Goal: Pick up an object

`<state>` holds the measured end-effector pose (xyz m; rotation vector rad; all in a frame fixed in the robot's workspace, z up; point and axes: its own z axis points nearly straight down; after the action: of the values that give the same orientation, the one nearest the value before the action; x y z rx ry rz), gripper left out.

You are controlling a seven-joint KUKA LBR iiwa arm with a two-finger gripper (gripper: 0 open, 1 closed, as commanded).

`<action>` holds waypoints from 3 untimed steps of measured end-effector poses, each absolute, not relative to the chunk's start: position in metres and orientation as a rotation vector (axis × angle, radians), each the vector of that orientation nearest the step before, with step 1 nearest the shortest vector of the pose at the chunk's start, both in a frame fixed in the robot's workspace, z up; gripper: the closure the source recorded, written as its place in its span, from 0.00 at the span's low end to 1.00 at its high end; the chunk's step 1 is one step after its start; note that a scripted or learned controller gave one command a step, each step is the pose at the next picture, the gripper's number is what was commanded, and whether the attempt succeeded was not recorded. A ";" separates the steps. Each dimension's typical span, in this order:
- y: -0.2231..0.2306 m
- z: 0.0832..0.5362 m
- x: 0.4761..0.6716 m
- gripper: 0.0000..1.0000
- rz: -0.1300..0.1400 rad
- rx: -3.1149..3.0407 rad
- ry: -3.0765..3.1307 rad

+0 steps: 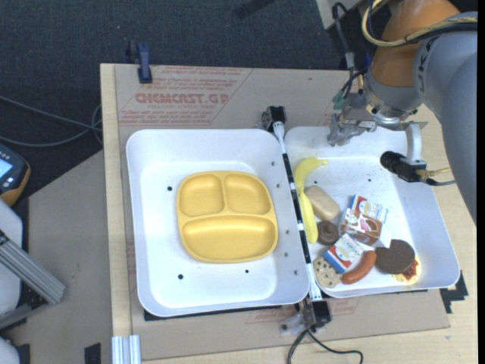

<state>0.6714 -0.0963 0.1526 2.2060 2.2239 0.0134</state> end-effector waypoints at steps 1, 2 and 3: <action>-0.101 0.148 0.667 0.00 0.000 2.219 2.222; -0.093 0.080 0.584 0.00 -0.010 2.231 2.226; -0.130 0.084 0.528 0.00 -0.006 2.231 2.220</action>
<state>0.5284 -0.1301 0.0844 2.2313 2.2197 -0.0055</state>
